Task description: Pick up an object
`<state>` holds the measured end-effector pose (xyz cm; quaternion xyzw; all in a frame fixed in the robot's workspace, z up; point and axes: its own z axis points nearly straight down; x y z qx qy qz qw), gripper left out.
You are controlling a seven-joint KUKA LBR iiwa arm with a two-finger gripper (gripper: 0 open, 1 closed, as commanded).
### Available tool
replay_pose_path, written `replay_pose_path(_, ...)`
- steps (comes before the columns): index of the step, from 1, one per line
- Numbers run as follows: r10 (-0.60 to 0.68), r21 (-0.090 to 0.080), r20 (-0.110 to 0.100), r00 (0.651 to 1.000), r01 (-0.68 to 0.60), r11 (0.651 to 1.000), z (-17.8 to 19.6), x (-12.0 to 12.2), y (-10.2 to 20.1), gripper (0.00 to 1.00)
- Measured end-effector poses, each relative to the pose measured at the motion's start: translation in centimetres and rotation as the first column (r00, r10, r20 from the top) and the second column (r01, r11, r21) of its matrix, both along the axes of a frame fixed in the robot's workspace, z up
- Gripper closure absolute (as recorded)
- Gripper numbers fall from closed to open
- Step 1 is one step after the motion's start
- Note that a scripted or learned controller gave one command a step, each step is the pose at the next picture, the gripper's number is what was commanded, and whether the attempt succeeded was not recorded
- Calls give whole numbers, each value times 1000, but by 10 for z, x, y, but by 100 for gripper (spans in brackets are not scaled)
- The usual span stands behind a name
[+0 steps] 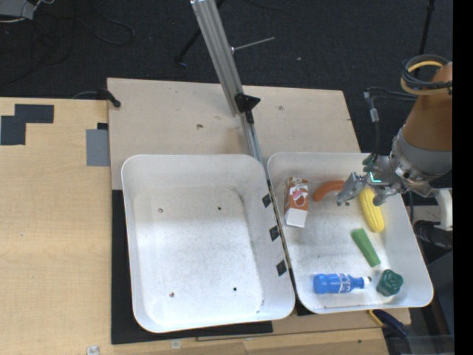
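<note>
The gripper [362, 187] is hovering in the frame's right, its finger state unclear; the yellow corn cob [372, 211] is lying just below-right, long axis near vertical.

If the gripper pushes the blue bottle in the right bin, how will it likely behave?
The blue bottle lies on its side, so it would probably roll. It looks small and plastic, likely light. Its rounded body may slip between closing fingers.
</note>
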<state>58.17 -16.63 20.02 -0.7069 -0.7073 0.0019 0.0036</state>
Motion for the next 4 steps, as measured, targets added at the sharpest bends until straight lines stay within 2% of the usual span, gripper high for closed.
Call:
replay_pose_path(1, -1, -1, 5, 1000, 1, 1000, 2, 1, 0, 0)
replay_pose_path(2, 0, 0, -2, 1000, 0, 1000, -58, -7, 6, 0)
replay_pose_path(3, -3, -2, 7, 1000, 3, 1000, -108, -7, 7, 0)
replay_pose_path(4, -8, -1, 5, 1000, 8, 1000, -98, -8, 6, 100)
